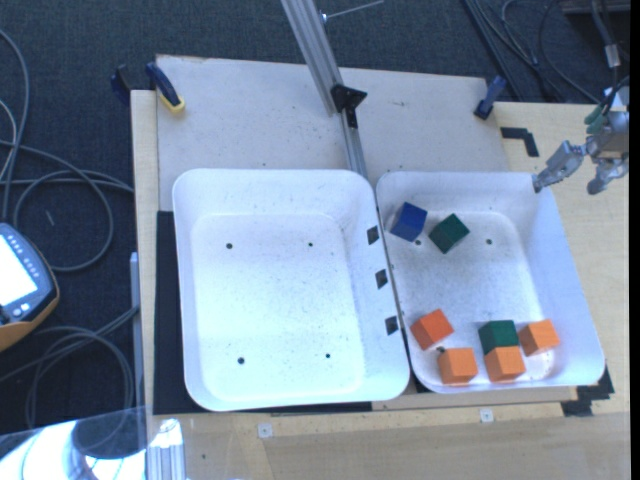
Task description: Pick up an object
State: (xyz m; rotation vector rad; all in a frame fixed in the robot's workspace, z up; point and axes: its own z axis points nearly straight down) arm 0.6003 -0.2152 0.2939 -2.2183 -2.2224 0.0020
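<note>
The right bin (pixel 563 268) holds several small blocks. A blue block (pixel 408 221) and a dark green block (pixel 449 233) lie near its far left side. Along its near edge lie an orange block (pixel 432 328), a second orange block (pixel 458 365), a green block (pixel 498 335), an orange block (pixel 505 364) just in front of it, and another orange block (pixel 540 336). My gripper (pixel 570 180) hangs at the view's right, over the bin's far right corner, well away from all the blocks. It is open, and nothing sits between its fingers.
The left bin (pixel 190 268) stands beside the right one, with black clips along the shared rim. A slanted metal rail (pixel 315 48) crosses the bench at the back. Blue clamps (pixel 165 86) grip the board's far corners. Cables lie on the floor around the bench.
</note>
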